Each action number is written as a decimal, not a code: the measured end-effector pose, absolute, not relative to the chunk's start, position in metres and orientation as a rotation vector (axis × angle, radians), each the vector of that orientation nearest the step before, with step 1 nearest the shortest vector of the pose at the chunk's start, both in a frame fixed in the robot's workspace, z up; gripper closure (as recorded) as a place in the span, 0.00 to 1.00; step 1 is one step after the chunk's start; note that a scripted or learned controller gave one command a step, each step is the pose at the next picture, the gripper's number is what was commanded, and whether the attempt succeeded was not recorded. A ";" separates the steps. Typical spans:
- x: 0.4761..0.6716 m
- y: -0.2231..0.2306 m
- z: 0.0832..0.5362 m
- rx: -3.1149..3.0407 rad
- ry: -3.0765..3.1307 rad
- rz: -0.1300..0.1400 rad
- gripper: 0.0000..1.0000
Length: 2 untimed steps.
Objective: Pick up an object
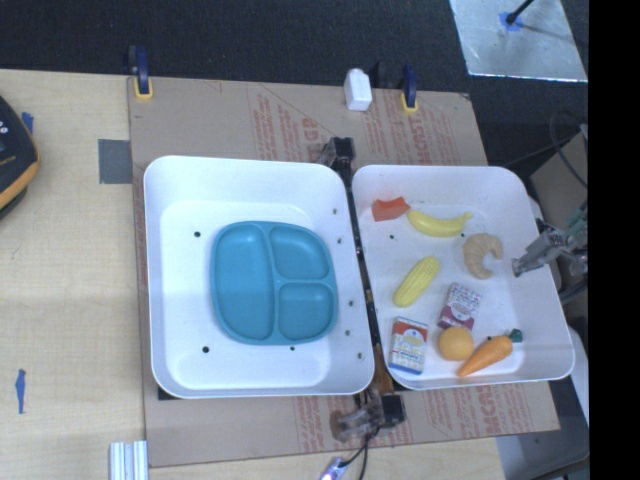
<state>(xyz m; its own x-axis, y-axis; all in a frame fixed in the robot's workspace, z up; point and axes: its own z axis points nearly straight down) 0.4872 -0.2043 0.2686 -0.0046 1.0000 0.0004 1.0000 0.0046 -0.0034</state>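
Wooden tabletop [70,268], a cardboard sheet clamped over it, and two white bins side by side are what you have in front of you. Your left bin [180,183] carries a blue divided plate [274,281]; your right bin [520,193] carries all the toy food.

As far as progress goes, you should judge the pick as not yet begun. Every item lies flat on the bin floor, and nothing is lifted. The pincer [530,261] sits at the right bin's right rim, low, tips pointing in toward the croissant [483,254]. You can see nothing between its tips, but whether it stands wide or narrow cannot be told; it is too small and cut by the edge.

Your nearest candidate is that croissant, pale tan and curled, just beside the tips. Near it lie a banana [437,223] and a red piece [390,209] toward the back, a corn cob [416,281] mid-bin, a small pouch [460,306], a carton [408,346], an orange [455,343] and a carrot [487,354] at the front. Several of the front items touch or nearly touch, so you would find the croissant cleaner to take.

Left to do: close in, grip, lift.
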 end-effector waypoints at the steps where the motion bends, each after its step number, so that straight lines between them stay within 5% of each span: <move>1: 0.475 -0.152 0.165 -2.211 -2.226 0.005 0.00; 2: 0.533 -0.116 0.099 -2.220 -2.233 -0.008 0.00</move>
